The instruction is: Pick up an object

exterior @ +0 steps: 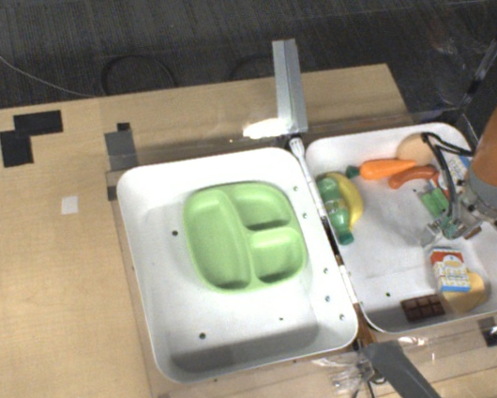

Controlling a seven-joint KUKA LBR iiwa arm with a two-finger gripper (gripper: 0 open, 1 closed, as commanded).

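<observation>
A: Where did the things sit?

B: In the right bin (382, 308). A carrot (393, 167) lay along the far side, a green bottle (333, 209) and a banana (352, 200) leaned at the left wall, and a small carton (449, 269) and a chocolate bar (423, 308) were by the near edge. The left bin (159, 257) held a green tray (241, 235) on the worktop (48, 305).

A: And the end effector (450, 226)?

B: Low over the bin's right half, just beyond the carton. I couldn't tell whether it was released or clenched, and nothing showed in it.

A: What might have failed?

B: Probably closing on bare floor between the carton and carrot, or nudging the carton aside.
</observation>
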